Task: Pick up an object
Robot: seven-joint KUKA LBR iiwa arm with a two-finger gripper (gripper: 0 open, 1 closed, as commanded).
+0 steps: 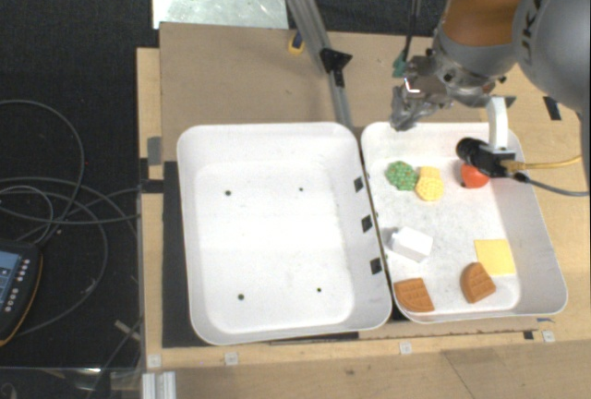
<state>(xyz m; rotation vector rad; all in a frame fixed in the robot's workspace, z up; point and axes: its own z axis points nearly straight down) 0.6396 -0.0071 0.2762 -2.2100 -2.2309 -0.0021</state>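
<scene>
The gripper [406,117], its grasp state indiscernible, hovers above the right bin's [540,245] far rim; nearest below it lie the green piece [401,175] and yellow piece [428,185] (touching), so a centred descent on one avoids nudging both.

Green lump [401,175] touching yellow piece [428,185], right bin [540,245]

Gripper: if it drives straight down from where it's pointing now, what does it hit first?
Likely bare floor of the right bin near its far-left corner. The gripper hangs over that rim area; the green object lies just nearer the camera. Depth is unclear from this slanted view, so it could clip the rim instead.
</scene>
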